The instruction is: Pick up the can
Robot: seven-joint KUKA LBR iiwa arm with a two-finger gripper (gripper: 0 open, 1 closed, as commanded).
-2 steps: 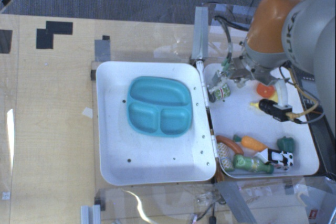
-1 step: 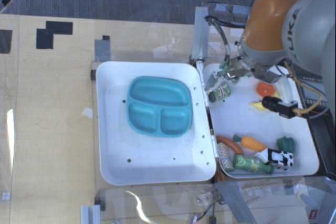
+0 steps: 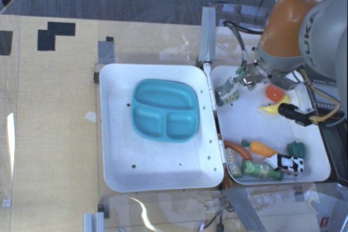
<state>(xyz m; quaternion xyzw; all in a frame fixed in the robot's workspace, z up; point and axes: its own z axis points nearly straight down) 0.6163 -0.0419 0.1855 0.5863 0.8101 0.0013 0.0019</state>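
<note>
One green bottle [image 3: 260, 171], one carrot [image 3: 262, 148], one can [image 3: 227, 95]

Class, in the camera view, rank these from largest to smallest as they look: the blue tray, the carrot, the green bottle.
1. Blue tray
2. Green bottle
3. Carrot, though it looks close to the bottle.

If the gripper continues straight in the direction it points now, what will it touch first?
The gripper points down and to the view's left, toward the near-left part of the right bin. Probably it would meet the small greenish object just below its tip, then the bin floor. Depth is unclear from this slanted view.
</note>
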